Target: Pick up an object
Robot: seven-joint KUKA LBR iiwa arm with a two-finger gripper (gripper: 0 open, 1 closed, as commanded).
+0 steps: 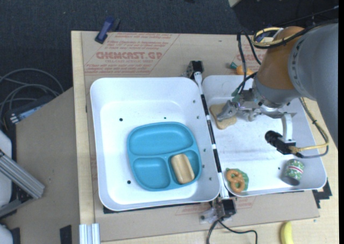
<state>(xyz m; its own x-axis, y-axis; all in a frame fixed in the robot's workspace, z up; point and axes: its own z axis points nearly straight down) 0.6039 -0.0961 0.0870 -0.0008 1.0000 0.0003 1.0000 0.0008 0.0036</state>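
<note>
Two shallow white bins (pixel 102 130) sit side by side on a cardboard-covered bench. At the right bin's left edge lies a tan bread-like piece (pixel 223 118), with the gripper (pixel 232 109) low beside it, grip unreadable. Nothing looks lifted yet, so the pick remains.

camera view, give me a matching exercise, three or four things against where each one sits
Things:
1. blue tray
2. bread roll
3. pretzel
4. tan piece

Places:
A. front edge of the right bin
B. right bin, against the divider, beside the gripper
C. lower right compartment of the tray
D. floor of the left bin

Pairs: 1-D, 2-C, 3-A, 4-B
</note>
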